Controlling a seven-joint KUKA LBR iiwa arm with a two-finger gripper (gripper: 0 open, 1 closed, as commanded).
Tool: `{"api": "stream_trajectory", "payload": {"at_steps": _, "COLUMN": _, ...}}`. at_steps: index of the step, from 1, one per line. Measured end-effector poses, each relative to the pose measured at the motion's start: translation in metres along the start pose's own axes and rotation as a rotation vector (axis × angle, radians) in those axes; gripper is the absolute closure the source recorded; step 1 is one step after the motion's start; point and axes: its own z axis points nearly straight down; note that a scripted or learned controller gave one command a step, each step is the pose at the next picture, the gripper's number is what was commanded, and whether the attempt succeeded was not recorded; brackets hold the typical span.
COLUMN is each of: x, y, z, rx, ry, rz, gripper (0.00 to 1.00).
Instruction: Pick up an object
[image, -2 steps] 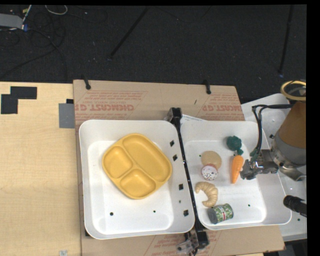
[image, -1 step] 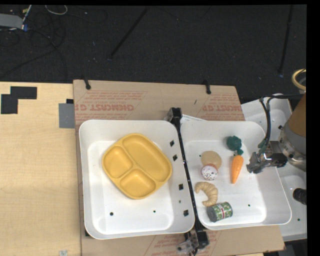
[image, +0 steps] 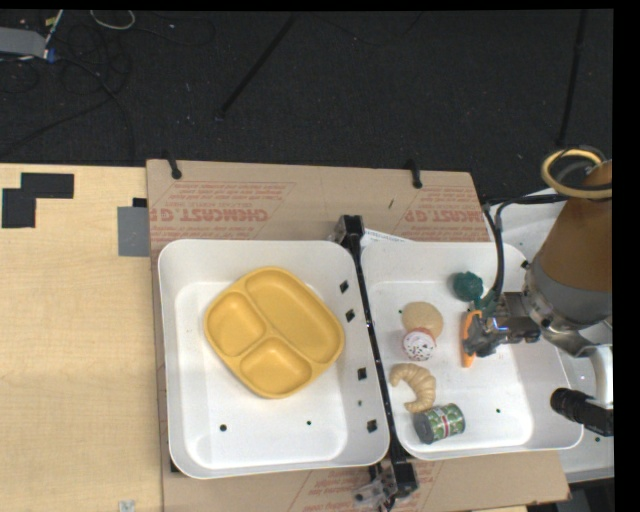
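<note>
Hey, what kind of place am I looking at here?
Probably a robotics lab's grasping bench: a grey arm with an orange band reaches over two shallow white bins, one holding a yellow divided plastic plate, with cables on the dark floor.

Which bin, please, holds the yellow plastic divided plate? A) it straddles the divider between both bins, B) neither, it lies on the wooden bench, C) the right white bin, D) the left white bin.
D: the yellow plastic divided plate lies flat inside the left white bin, by itself, while the small green can, the tan croissant-shaped toy and the other small items sit in the right white bin.
</note>
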Motion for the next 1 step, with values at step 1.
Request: {"api": "stream_trajectory", "payload": {"at_steps": 1, "x": 0.0536, "y": 0.0119, "z": 0.0005, "rx": -0.001, "ry": 0.000, "rz": -0.001, "gripper": 1.00}}
